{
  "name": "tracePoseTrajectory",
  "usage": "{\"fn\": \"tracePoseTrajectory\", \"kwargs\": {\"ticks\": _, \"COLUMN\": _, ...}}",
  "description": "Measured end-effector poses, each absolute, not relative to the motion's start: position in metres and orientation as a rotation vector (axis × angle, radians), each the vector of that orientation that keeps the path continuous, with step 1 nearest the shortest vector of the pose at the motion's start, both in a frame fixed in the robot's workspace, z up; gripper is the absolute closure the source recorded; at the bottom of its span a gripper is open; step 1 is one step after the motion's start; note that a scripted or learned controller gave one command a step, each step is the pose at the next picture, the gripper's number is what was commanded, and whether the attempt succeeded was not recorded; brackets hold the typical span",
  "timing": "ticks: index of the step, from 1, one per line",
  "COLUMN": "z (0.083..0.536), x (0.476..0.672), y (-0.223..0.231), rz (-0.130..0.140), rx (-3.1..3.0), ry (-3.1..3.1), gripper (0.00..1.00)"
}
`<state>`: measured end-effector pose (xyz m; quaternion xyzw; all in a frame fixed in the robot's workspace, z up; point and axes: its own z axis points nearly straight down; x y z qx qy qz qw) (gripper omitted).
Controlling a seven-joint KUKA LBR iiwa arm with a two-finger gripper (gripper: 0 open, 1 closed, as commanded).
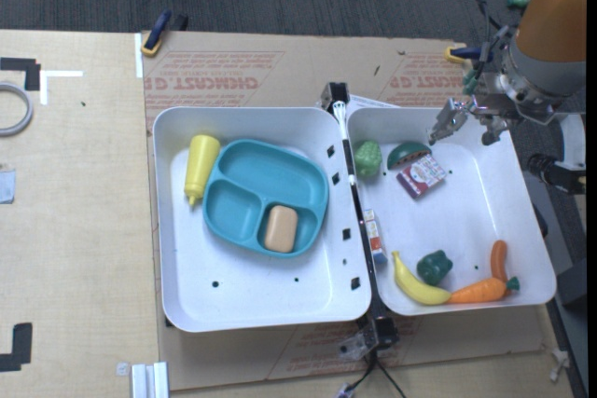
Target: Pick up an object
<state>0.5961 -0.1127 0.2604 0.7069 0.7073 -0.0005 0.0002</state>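
My gripper [469,128] hangs over the far right corner of the right bin [485,210], open, with nothing between its fingers. Just left of it lie a dark green wedge [408,152], a red and white packet [422,175] and a light green lump [367,158]. Along the near side of that bin sit a banana [417,284], a dark green vegetable [434,267], a carrot [480,291] and a small red sausage-shaped piece [499,258].
The left bin [252,294] holds a yellow bottle [199,167] and a teal divided plate [266,198] with a tan block [280,228] in one compartment. A small striped tube [373,238] lies by the divider. Cardboard [233,75] lies under the bins.
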Motion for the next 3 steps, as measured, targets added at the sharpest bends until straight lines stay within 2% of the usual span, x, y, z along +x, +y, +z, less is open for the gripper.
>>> {"fn": "tracePoseTrajectory", "kwargs": {"ticks": 1, "z": 0.092, "x": 0.608, "y": -0.131, "rz": -0.001, "rx": 2.152, "ry": 2.288, "gripper": 0.00}}
{"fn": "tracePoseTrajectory", "kwargs": {"ticks": 2, "z": 0.102, "x": 0.608, "y": -0.132, "rz": -0.001, "rx": 2.154, "ry": 2.284, "gripper": 1.00}}
{"fn": "tracePoseTrajectory", "kwargs": {"ticks": 3, "z": 0.237, "x": 0.558, "y": -0.077, "rz": -0.001, "rx": 2.117, "ry": 2.321, "gripper": 1.00}}
